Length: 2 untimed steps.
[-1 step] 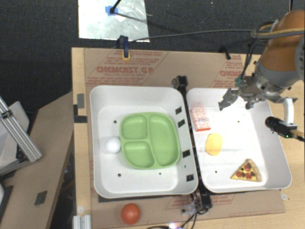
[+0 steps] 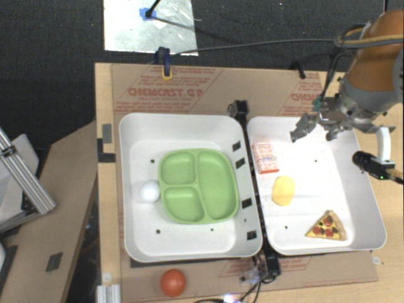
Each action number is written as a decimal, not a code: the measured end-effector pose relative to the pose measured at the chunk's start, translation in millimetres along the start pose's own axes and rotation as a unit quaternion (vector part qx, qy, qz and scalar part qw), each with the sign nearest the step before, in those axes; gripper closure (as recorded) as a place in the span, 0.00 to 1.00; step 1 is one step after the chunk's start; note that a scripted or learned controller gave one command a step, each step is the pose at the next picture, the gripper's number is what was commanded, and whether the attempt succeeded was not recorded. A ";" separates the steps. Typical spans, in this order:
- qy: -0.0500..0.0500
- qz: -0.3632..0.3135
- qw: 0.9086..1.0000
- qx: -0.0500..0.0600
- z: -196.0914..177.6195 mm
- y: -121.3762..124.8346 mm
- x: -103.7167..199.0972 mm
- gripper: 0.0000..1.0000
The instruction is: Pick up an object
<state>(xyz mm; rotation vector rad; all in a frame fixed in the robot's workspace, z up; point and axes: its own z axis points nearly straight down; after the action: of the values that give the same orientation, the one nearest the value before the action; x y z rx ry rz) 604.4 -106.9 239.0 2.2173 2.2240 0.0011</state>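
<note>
Lemon (image 2: pixel 283 190), plain yellow, lies in right bin (image 2: pixel 360 188).

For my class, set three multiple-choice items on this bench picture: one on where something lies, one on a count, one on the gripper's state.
1. Where does the white ball lie?
A. In the left bin, beside the green tray
B. In the right bin
C. On the bench in front of the bins

2. How many things lie in the right bin?
A. One
B. Three
C. Five

3. What does the gripper hold?
A. The yellow lemon
B. The pizza slice
C. Nothing

Answers:
1. A: the ball rests against the green tray in the left bin.
2. B: a red-and-white box, a yellow lemon and a pizza slice.
3. C: it hangs over the bin's far edge with nothing between its fingers.
</note>
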 end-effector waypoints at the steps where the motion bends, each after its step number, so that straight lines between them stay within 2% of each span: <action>1: 0.000 0.001 1.000 0.003 59.5 -7.9 2.2 0.00; 2: 0.001 0.001 1.000 0.002 122.2 -7.1 5.6 0.00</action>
<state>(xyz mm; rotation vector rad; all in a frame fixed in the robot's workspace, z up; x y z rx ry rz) 597.4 -101.3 116.7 2.2226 2.2246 -0.0027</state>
